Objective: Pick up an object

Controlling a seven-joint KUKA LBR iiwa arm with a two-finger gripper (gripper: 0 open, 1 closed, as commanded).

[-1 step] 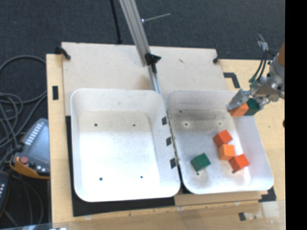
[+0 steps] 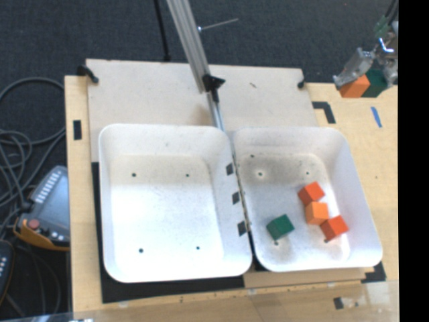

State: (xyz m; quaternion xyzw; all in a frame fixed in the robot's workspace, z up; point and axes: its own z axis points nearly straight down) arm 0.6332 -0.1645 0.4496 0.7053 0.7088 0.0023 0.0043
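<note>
— What did you have in the bins?

— In the right bin point(image 2: 348, 154) I counted four blocks: three orange and one green. The orange block at the far end point(image 2: 311, 193), the paler orange block in the middle point(image 2: 317, 211) and the orange block nearest me point(image 2: 334, 227) sat in a touching line toward the bin's right side. The green block point(image 2: 280, 227) lay apart, to their left, near the divide between the bins. The left bin point(image 2: 110, 146) showed me two pairs of small dark dots on its floor.

— Anything in the way?

— A slanted metal rail point(image 2: 189, 39) came down from the far edge to the far rims, where the bins meet. Nothing covered the blocks. Cables point(image 2: 20, 113) and a handheld pendant point(image 2: 48, 203) lay off the table's point(image 2: 80, 180) left side.

— And the arm?

— I saw just part of it at the far right corner point(image 2: 372, 72), cut off by the frame edge, well apart from the blocks. I made out the orange band and a bit of green beside it. The jaws' state I couldn't tell; too little of them was visible.
</note>
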